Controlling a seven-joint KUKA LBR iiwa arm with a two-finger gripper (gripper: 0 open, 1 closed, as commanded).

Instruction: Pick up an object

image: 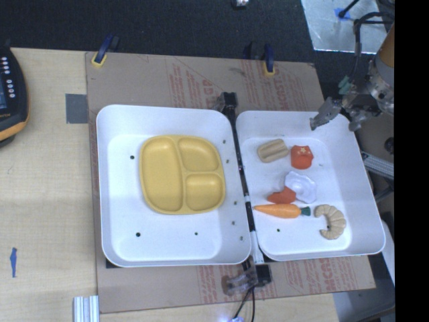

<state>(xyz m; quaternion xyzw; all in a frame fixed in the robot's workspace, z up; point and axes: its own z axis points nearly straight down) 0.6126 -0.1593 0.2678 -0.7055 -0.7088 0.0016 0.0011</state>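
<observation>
The right bin (348, 240) holds a tan bread roll (271, 150), a red tomato-like piece (301, 155), a white crumpled piece (301, 184), a red-orange chunk (282, 196), an orange carrot (278, 210) and a beige croissant-like piece (332, 221). My gripper (340, 115) hangs over the bin's far right corner, above and right of the tomato piece. Its fingers (324, 115) are spread apart with nothing between them.
The left bin (114, 180) holds a yellow divided plate (181, 174). Clamps (268, 59) hold the cardboard base at the far edge. A black and orange pendant (10, 92) lies at the bench's left edge.
</observation>
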